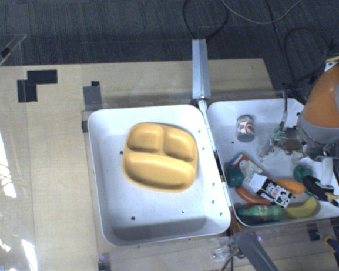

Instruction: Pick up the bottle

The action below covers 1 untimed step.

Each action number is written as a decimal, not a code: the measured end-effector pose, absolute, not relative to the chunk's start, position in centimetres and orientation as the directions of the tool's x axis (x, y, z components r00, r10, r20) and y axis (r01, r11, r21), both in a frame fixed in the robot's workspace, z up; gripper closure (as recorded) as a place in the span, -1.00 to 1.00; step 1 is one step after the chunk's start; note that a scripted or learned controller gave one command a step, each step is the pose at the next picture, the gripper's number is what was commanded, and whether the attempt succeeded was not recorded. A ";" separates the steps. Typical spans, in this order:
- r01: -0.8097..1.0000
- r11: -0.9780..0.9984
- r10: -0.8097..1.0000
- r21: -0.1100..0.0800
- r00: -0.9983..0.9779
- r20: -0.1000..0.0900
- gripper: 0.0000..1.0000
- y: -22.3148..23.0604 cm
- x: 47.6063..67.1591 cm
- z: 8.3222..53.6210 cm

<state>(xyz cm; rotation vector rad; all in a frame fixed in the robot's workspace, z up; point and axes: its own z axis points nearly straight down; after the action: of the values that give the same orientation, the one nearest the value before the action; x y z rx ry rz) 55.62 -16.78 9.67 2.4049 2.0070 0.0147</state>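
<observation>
- Nearest me, along the front wall of the right bin (pixel 255 103): a green bottle (pixel 260 213) lying on its side, touching a banana (pixel 302 207) on its right.
- Just behind it: an orange carrot-like piece (pixel 251 197), a black-and-white patterned box (pixel 276 192), a second orange piece (pixel 290 185), a small carton (pixel 242 168).
- My read on the bottle: looks like light, stiff plastic, smooth and round, so likely to roll or squirt out of a pinch. I'd grab across the mid-body, fingers square to its long axis. The wall and the banana leave little room for the fingers.
- Further back, right side: the gripper (pixel 288 142) hangs over the bin's middle, well apart from the bottle. Nothing visible between its tips; I can't tell from here whether it's released or clenched.
- A dark green thing (pixel 305 172) sits near the arm; can't identify it.
- Back of the bin: a small can (pixel 245 127), alone.
- Left bin (pixel 160 230): one big yellow lump (pixel 159 156), irrelevant.
</observation>
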 end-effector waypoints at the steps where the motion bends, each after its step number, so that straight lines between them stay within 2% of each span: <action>1: 0.982 -0.191 0.982 0.003 0.191 -0.001 -1.00 -19.5 51.2 21.2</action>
<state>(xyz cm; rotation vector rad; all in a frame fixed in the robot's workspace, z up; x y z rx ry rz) 51.16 -19.55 21.24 2.4223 1.9956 0.0016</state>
